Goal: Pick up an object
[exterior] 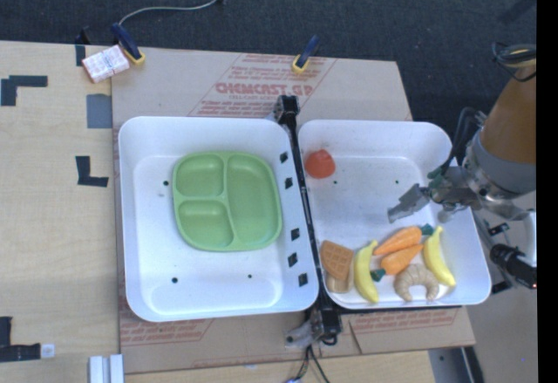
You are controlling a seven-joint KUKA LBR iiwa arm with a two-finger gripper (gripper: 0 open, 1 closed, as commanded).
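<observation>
Two smooth white bins (139,224); grey metal fingers (410,205) spread open, holding nothing

The arm (514,133) is a thick rounded column with an orange band above a grey wrist collar, ending in a grey metal gripper (423,205) with slim angular fingers and dark cables alongside.

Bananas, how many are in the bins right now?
2, both in the right bin: one banana near its front wall beside the carrots, the other banana at the front right corner. A further one could lie under the pile.
</observation>
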